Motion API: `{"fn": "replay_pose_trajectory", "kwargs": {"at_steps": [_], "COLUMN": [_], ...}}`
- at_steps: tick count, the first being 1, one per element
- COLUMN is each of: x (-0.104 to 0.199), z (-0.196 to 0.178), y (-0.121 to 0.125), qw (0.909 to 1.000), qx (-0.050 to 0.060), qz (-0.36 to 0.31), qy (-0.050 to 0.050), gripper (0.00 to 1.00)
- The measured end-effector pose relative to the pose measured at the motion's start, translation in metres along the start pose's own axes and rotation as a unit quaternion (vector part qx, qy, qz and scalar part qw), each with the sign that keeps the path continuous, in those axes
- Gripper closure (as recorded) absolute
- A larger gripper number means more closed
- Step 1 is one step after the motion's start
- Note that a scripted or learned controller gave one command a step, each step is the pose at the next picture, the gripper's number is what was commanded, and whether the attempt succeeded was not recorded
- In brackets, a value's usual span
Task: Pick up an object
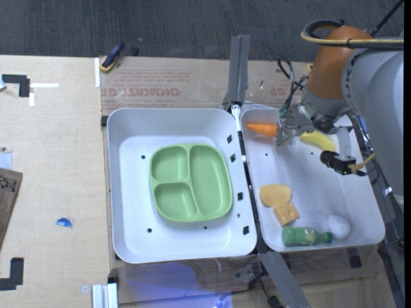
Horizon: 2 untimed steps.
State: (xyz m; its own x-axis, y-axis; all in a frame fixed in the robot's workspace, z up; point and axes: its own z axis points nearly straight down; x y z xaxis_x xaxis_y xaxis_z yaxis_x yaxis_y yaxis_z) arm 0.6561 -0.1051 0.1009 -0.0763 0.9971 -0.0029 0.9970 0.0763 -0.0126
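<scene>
My gripper [284, 132] is down in the far left corner of the right bin [321, 185]. It sits right at the right end of an orange carrot [261, 129], which lies flat along the bin's back wall. Just to the gripper's right, a yellow banana [319, 140] is partly hidden by the wrist. A pale yellow piece [275, 194], an orange-yellow block [286, 214], a green bottle [307, 237] on its side and a white ball [338, 224] lie toward the near end of that bin.
The left bin [119, 172] holds a green divided plate [191, 182]. A grey post [238, 69] stands behind the seam between the bins. The arm's grey body and cables [340, 164] hang over the right bin's far right side.
</scene>
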Motion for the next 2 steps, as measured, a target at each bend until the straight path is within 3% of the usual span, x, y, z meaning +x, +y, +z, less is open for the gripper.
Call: {"fn": "replay_pose_trajectory", "kwargs": {"at_steps": [1,2], "x": [0.0001,0.0068], "z": [-0.0007,0.0084], "y": [0.0007,0.0031], "qw": [1.0000,0.9989], "qx": [-0.001,-0.006], "qz": [0.000,0.046], "qy": [0.000,0.002], "gripper": [0.00,0.00]}}
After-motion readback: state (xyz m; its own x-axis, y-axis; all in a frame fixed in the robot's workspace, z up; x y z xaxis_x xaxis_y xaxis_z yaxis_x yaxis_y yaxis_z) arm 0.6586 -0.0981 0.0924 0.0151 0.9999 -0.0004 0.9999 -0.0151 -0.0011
